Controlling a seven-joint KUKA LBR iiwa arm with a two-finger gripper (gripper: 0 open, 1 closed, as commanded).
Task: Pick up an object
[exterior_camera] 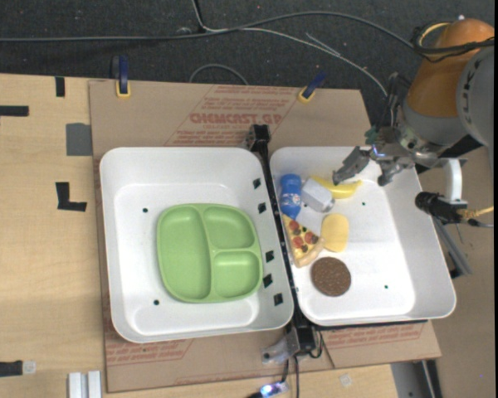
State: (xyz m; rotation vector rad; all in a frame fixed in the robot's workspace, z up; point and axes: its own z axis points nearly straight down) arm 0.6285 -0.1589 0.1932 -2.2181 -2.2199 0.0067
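1. Camera view: the gripper [367, 167] hangs over the right bin's [415, 264] far part, its fingers [349, 170] spread apart and holding nothing.
2. Just left of it lie a banana [346, 189], grey block [317, 196] and blue bottle [290, 194].
3. Nearer: pizza slice [302, 240], yellow piece [335, 232], brown cookie [331, 277].
4. A green divided plate [207, 252] sits in the left bin [124, 222].

It was a robotics lab: a wooden worktop [33, 247] marked with black tape, a cardboard sheet [224, 114] clamped down under two white bins [120, 181], loose cables [232, 27] trailing behind, and a grey-and-orange arm [448, 73].
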